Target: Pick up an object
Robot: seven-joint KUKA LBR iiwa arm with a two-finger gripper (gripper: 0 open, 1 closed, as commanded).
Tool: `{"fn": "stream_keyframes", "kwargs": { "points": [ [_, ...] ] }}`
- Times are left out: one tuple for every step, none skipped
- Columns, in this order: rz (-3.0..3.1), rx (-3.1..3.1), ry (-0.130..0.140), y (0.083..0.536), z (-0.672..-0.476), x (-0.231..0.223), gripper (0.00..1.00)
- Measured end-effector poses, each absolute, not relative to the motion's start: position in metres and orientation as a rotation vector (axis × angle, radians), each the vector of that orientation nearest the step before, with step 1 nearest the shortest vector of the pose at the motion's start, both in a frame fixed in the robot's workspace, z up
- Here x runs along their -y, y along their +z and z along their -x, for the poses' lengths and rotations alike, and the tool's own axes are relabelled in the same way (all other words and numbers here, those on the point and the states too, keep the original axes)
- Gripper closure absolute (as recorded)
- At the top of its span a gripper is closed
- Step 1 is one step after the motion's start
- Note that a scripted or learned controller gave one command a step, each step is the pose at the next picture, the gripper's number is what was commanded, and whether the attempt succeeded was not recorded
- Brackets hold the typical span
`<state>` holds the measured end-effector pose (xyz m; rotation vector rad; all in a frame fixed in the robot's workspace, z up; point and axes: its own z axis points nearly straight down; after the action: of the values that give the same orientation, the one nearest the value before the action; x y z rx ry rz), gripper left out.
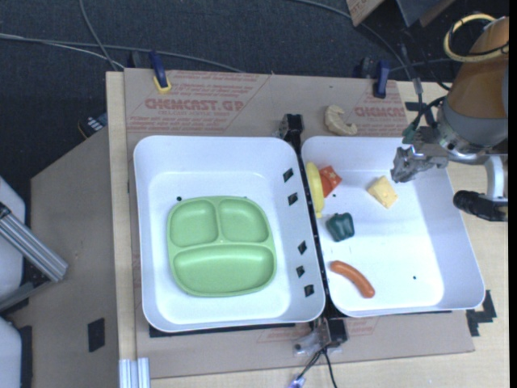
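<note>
Gripper (401, 170) just beside cheese wedge (383, 192), upper rt bin (452, 241).

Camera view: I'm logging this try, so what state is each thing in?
Gripper: over the right bin, holding nothing visible.
Cheese wedge: loose, right bin.
Green pepper: loose, right bin.
Sausage: lying flat, right bin.
Banana: against the divider.
Green divided plate: flat, left bin.

even, bright light (soft shadows), slightly blurry.
</note>
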<state>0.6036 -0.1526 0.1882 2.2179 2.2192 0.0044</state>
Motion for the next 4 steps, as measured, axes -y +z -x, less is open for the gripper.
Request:
{"fn": "stream_keyframes", "kwargs": {
  "points": [
    [-2.216,-2.220,0.006,0.235,-0.611,0.150,1.00],
    [-2.217,-2.221,0.004,0.257,-0.612,0.149,1.00],
    [-2.221,-2.228,-0.002,0.242,-0.588,0.105,1.00],
    [-2.219,-2.232,-0.001,0.234,-0.564,0.047,1.00]
  ]
}}
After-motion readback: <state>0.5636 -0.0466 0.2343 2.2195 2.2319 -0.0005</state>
